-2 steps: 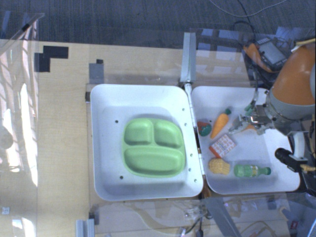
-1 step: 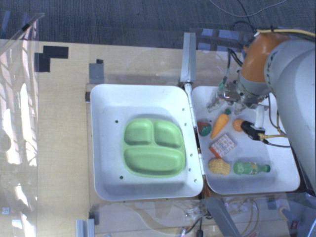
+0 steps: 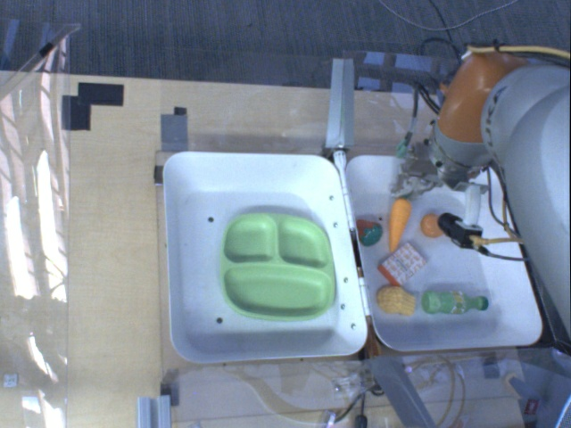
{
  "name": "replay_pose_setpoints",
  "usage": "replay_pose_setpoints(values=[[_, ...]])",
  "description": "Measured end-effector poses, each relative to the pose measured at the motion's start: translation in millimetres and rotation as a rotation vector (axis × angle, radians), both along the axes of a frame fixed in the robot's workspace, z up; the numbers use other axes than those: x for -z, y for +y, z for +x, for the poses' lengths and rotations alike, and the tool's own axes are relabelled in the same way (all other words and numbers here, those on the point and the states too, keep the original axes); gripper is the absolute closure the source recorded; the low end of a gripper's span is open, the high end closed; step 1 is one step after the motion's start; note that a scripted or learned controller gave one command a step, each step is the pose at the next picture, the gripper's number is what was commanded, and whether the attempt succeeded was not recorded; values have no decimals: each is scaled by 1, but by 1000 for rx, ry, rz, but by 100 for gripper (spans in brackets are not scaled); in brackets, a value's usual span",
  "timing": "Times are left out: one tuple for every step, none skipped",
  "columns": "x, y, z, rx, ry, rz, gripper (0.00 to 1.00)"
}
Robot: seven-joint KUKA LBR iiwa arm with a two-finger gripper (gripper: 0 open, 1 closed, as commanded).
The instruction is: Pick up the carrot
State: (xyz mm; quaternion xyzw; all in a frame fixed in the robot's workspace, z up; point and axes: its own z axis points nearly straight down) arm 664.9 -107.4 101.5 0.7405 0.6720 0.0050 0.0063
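Hovering my gripper (image 3: pixel 415 181) just above the carrot (image 3: pixel 399 224) in the right bin (image 3: pixel 522 328); nothing lifted yet, and I cannot tell its opening.

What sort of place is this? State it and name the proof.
Probably a robotics lab bench: a grey arm with an orange band, two shallow white plastic bins of toy food including an orange carrot, and loose cables.
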Motion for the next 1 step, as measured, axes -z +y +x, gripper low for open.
replay_pose_setpoints(values=[[-88, 61, -26, 61, 9, 4, 100]])
